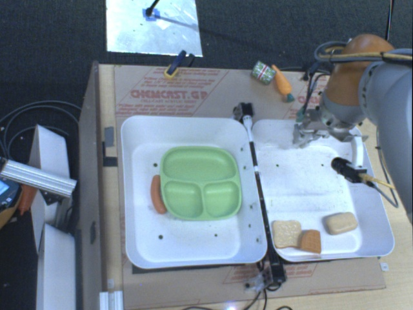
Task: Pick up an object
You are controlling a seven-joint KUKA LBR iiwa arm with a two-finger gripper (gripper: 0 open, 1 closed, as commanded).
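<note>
**A:** While the tool [308,136] sits at the far end of the right bin [290,179], I see only bare white floor around it. What worries you?

**B:** That it closes on nothing. Everything worth picking in that bin lies along the near edge: a pale bread slice [286,233], an orange-brown piece [310,241] touching its right side, and a beige lump [340,223] just right of those, apart from both.

**A:** And the tool itself, apart or together?

**B:** I can't tell from this slant. Nothing shows in its grip.

**A:** Suppose it goes for the slice.

**B:** It lies flat in the near-left corner with the orange-brown piece pressed against it. A descent there could land on both, or shove one into the wall instead of gripping it. I'd also expect something that flat to slip out on the lift.

**A:** The lump, then?

**B:** That's my pick, since it's rounder and stands clear. It is close to the near wall, though, so an off-centre approach might nudge it against the rim or roll it.

**A:** And the left bin [139,173]?

**B:** It holds a green plate [200,181] with a sausage [157,194] against the plate's left edge. The plate is probably too wide to grip, and the sausage leaves little room on the plate side.
</note>
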